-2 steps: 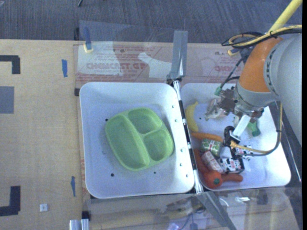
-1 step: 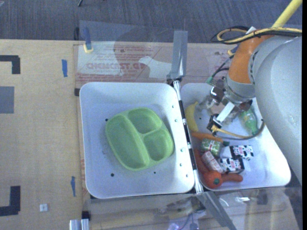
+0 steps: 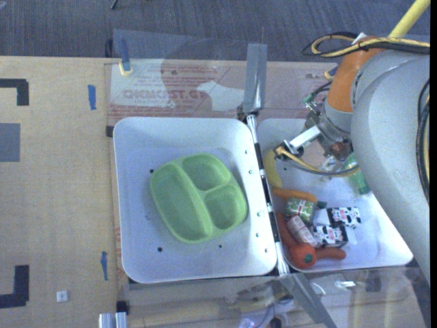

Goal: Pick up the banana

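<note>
Yellow against the right bin's (image 3: pixel 379 241) left wall, the banana (image 3: pixel 273 172) lies untouched as the gripper (image 3: pixel 332 159) hovers nearby, apparently on approach; whether it is spread or pinched cannot be told. Next it must shift toward that wall and descend.

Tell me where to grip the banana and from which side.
Grip the banana mid-length, coming straight down, with the jaws closing across its narrow width. It lies flat, lengthwise against the left wall of the right bin, so a side approach looks blocked there.
</note>
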Action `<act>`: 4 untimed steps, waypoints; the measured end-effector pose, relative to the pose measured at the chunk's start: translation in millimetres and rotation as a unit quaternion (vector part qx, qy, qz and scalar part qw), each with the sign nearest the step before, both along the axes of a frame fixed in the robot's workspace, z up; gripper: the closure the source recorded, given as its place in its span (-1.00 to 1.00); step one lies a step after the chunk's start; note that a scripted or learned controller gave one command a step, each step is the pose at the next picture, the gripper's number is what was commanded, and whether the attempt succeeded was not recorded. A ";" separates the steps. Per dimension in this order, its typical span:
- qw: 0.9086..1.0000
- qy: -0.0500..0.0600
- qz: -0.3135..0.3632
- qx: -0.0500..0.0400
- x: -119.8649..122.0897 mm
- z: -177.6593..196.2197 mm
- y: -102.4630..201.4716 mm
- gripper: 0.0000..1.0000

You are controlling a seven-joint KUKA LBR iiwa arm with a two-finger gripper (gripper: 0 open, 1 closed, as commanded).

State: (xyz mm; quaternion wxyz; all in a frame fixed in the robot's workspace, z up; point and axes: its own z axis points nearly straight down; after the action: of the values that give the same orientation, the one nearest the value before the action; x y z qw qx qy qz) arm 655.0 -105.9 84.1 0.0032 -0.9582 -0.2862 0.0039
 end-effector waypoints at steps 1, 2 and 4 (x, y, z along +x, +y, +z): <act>1.000 -0.001 0.014 0.001 1.1 -0.1 -93.0 -1.00; 0.993 -0.003 -0.119 -0.002 -3.3 0.2 -21.0 -1.00; 0.995 -0.003 -0.102 -0.002 -10.3 98.1 137.2 -1.00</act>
State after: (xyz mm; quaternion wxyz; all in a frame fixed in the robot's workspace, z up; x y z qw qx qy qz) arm 644.7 31.3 182.2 0.0008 -0.9824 -0.1867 0.0009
